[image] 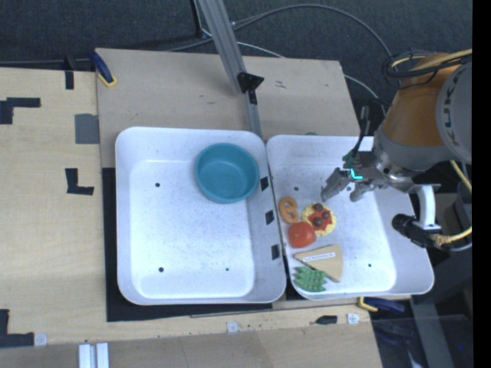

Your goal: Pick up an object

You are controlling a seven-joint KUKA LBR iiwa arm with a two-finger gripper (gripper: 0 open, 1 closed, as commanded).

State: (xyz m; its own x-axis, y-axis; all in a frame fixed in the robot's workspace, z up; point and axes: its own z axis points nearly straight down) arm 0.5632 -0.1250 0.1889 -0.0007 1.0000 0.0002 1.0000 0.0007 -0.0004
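Camera view, tool (344,189) spread wide, holding nothing, above toy foods (311,232) in right bin (399,274).

Worktop (46,205): light wood, black tape marks at left. Tan board (176,90) lies on it under two white bins side by side, touching: left bin (138,205), right bin (383,244). Grey pole (222,37) slants down from top to bins' junction. Black cables (307,21) on dark floor behind. Blue-yellow clamp (103,69) at board's far-left corner.
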